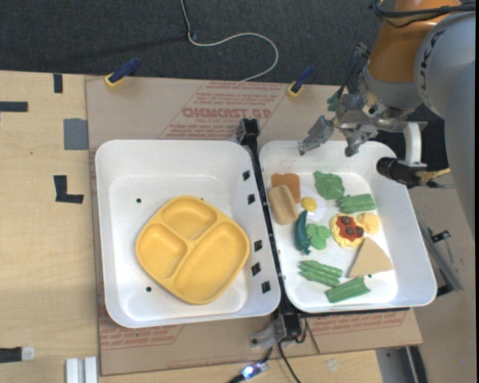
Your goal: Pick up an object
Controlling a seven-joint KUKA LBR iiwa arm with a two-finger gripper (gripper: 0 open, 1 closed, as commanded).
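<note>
1. Grey metal tool point(335, 138) hung over the far edge of the right bin point(411, 214), fingers spread apart with nothing between them. The orange band of the arm point(407, 34) sat just above it.

2. Nearest below the tool lay a green leafy piece point(330, 185), likely the first candidate for a pick. It looked flat, crinkled at the rim, low against the bin floor.

3. Left of it, a brown bread-like piece point(283, 199) lay next to the bin's left wall, with a small yellow piece point(308, 204) just beside.

4. Further out: a dark green pepper-like piece point(302, 231), a round pizza-like piece point(349, 230) with red on top, a tan wedge point(371, 258), and green pods point(321, 273) near the front rim.

5. Risk, as I judged it: pieces crowded together, several touching. Spread fingers coming down could land on two at once, or push a neighbour aside and close on nothing.

6. Second risk: thin flat items give little height to grip, so the fingers could skid over the top or strike the bin floor.

7. The left bin point(120, 238) held a yellow divided tray point(193, 248), well apart from the tool. Both bins sat on cardboard on the bench point(32, 214).
</note>
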